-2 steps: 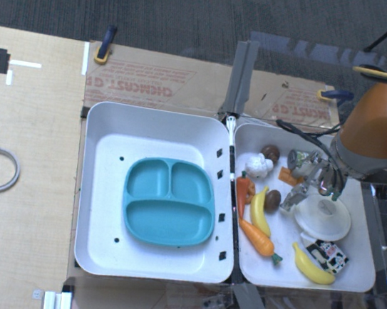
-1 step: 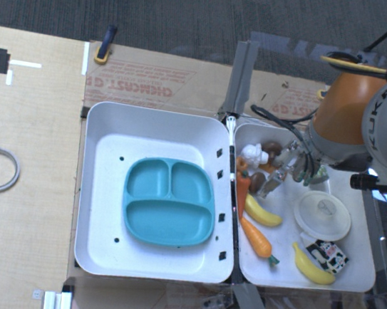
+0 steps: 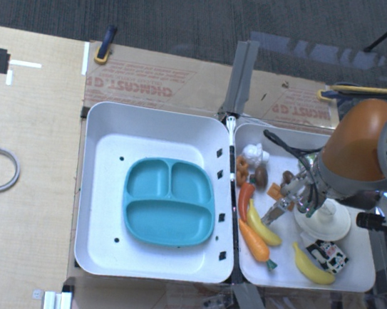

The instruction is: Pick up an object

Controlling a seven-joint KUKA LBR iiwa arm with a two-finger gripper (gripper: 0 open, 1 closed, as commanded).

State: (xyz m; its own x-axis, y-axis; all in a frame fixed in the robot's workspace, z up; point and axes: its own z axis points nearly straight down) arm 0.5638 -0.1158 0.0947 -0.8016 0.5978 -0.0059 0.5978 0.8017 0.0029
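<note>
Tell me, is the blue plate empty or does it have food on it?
Empty. The blue plate lies flat in the left bin, and all three of its compartments show bare blue.

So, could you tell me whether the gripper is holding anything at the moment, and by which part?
Nothing is seen held. The gripper hovers in the right bin, just above a banana beside the carrot, with nothing visible between its fingers.
</note>
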